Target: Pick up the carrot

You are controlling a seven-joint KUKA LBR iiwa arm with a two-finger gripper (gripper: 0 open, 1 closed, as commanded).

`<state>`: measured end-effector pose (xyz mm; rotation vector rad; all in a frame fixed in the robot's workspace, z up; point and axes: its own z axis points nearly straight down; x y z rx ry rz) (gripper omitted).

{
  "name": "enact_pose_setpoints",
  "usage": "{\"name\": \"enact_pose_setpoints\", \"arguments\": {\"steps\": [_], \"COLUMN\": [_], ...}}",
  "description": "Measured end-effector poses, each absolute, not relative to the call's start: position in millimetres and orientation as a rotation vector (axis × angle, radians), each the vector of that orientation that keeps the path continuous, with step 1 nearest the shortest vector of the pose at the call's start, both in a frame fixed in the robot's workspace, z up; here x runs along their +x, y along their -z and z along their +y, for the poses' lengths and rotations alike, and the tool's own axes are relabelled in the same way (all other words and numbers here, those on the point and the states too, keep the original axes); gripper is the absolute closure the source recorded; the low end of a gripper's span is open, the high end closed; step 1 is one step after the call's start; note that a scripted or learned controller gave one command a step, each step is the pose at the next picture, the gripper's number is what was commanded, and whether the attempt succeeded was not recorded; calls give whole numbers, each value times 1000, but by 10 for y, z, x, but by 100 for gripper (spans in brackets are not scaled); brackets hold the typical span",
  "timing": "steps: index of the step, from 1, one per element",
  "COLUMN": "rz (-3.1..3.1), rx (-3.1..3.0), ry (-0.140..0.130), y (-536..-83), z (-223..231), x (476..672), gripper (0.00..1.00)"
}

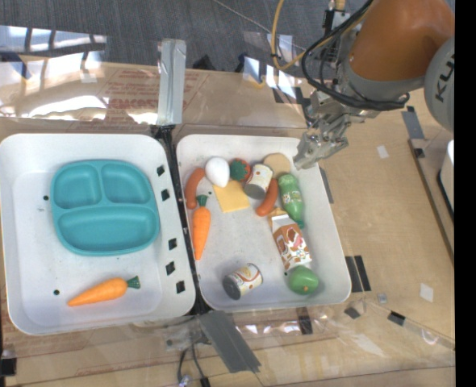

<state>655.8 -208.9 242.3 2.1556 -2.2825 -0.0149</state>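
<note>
Grey two-finger gripper [312,153] hangs over right white bin's [335,248] top-right rim, fingers' state unclear, w/ one orange plastic carrot [200,226] by that bin's left wall & another [101,291] in left white bin [12,216] below teal divided plate [103,205].

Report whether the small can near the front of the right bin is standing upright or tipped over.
Tipped over. The can lies on its side on the right bin's floor, one round end facing the left bin, its label wrap showing along its length.
</note>
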Motion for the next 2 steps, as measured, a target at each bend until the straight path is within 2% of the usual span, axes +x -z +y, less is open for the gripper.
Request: {"name": "enact_pose_setpoints", "arguments": {"steps": [1, 2], "rz": [-2470, -2664], "rx": [1940, 1663], "ry": [7, 4], "y": [-2391, -2083], "z": [-1666, -1410], "x": [6572, 6571], "gripper": [100, 100]}}
